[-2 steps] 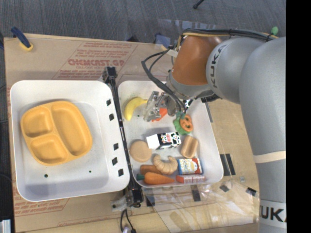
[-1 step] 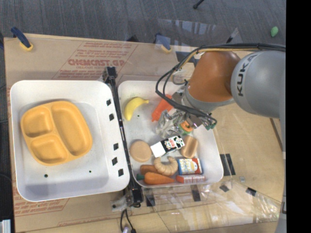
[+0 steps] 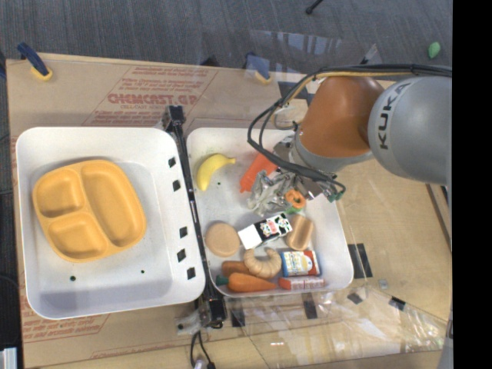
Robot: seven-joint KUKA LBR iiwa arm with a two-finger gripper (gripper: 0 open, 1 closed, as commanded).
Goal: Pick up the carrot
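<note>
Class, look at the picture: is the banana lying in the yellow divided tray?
No. The banana lies in the right bin, near its upper left corner, while the yellow tray sits in the left bin.

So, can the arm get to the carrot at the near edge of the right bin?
Probably yes. The carrot lies uncovered from above, but a croissant presses close beside it, leaving little room.

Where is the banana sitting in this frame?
The banana lies in the right bin, at its upper-left corner near the divider, left of the gripper and above the round tan disc.
</note>
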